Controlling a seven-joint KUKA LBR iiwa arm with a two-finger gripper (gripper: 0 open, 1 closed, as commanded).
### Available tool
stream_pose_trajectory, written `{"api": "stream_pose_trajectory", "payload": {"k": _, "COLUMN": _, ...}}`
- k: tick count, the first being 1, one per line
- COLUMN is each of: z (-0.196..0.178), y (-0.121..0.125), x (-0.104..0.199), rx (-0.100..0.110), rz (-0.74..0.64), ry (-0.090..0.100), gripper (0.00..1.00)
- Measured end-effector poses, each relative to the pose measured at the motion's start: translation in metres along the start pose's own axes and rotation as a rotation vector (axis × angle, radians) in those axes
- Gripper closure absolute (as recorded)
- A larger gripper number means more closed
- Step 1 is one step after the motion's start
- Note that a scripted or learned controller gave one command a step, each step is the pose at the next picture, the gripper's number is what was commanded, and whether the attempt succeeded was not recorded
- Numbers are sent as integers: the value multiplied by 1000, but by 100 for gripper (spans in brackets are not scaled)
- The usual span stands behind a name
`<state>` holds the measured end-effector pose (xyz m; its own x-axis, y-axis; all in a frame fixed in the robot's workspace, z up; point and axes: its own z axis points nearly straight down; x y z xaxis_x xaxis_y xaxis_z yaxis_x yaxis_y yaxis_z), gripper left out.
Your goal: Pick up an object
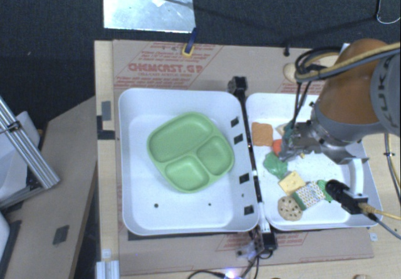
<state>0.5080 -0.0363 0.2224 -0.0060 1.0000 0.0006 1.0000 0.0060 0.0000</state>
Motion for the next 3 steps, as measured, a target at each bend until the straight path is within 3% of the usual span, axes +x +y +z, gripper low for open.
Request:
{"api": "stream_pose_trajectory", "payload": {"k": 1, "z": -9, "y": -6, "x": 15, "rx": -2, "rz": -1, "ry": 0, "gripper": 100}}
{"api": "stream_pose_trajectory", "payload": {"k": 3, "z": 7, "y": -2, "x": 13, "rx": 0, "rz": 5, "ry": -1, "gripper": 100}}
